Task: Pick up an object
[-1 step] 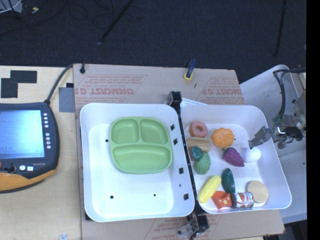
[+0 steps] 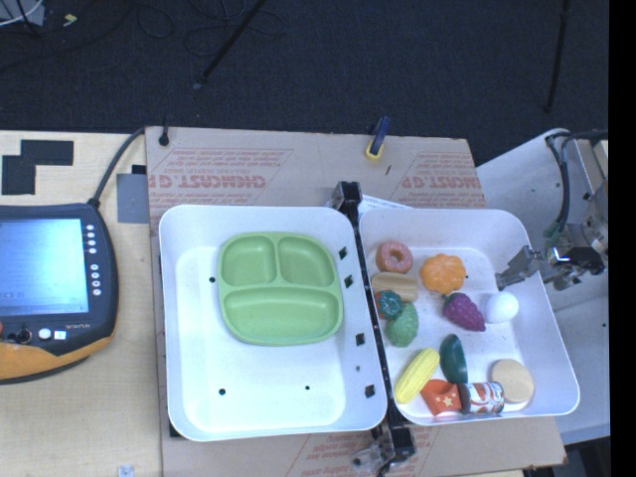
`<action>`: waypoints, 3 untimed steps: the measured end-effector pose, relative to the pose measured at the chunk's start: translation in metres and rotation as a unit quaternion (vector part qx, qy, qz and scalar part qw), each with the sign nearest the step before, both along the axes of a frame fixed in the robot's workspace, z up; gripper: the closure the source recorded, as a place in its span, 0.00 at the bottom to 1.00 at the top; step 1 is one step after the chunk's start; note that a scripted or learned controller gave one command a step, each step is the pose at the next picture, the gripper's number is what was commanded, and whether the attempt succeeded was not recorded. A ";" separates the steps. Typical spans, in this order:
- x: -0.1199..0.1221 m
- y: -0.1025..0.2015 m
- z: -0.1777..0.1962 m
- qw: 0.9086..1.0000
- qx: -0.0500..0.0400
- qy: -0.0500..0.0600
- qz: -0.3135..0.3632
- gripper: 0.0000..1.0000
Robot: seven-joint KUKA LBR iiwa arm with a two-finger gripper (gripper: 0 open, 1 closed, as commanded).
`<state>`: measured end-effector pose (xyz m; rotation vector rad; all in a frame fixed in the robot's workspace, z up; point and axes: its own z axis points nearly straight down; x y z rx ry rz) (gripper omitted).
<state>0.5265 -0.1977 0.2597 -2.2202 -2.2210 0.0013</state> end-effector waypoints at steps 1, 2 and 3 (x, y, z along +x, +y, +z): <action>0.006 0.003 -0.046 1.000 0.001 0.003 0.001 0.00; 0.008 0.002 -0.109 1.000 0.001 0.003 0.000 0.00; 0.002 0.001 -0.171 1.000 0.001 0.003 0.000 0.00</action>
